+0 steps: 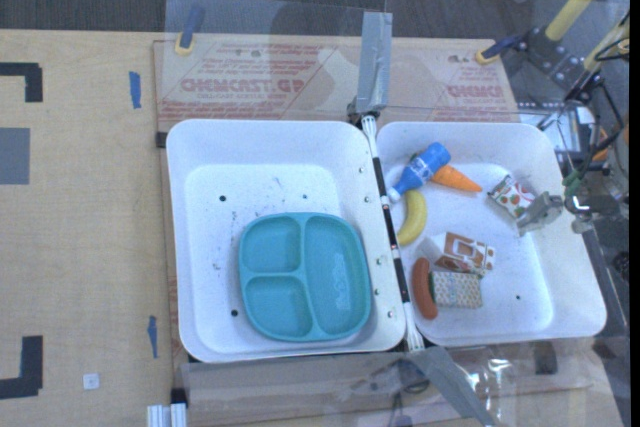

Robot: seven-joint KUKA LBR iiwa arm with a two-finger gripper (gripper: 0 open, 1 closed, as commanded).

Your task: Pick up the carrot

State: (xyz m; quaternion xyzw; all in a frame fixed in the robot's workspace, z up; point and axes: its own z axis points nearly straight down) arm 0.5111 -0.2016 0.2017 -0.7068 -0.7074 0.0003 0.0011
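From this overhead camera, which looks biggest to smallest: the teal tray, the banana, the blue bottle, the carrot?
1. Teal tray, by far.
2. Banana and blue bottle look alike; not ranked.
3. Carrot, smallest.

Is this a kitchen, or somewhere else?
Probably a robot test lab, not a kitchen. The food looks like toys: a carrot and banana lie in a white bin on a taped wooden bench.
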